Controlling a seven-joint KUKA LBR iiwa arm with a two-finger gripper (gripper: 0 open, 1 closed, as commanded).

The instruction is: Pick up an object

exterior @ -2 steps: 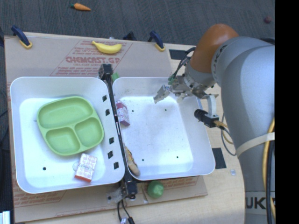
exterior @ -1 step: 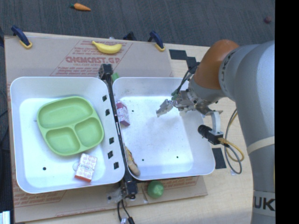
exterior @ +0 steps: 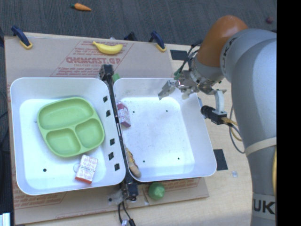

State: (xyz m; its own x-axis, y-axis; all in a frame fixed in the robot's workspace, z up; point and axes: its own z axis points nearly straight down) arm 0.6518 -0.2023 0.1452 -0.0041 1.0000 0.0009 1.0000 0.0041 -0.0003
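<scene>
Green divided plate [exterior: 70, 125] in the left bin [exterior: 19, 140], red-white packet [exterior: 86, 168] near its front edge, small red packet [exterior: 123, 114] lying lengthwise front-to-back along the right bin's [exterior: 200, 140] left wall, my gripper [exterior: 175, 89] over its back edge, fingers spread, pinching nothing.

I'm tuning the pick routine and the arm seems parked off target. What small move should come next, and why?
Probably shift the gripper left and down toward the reddish packet. It sits over the right bin's far edge, with nothing between its fingers, and the packet by the divider looks like the nearest object.
</scene>
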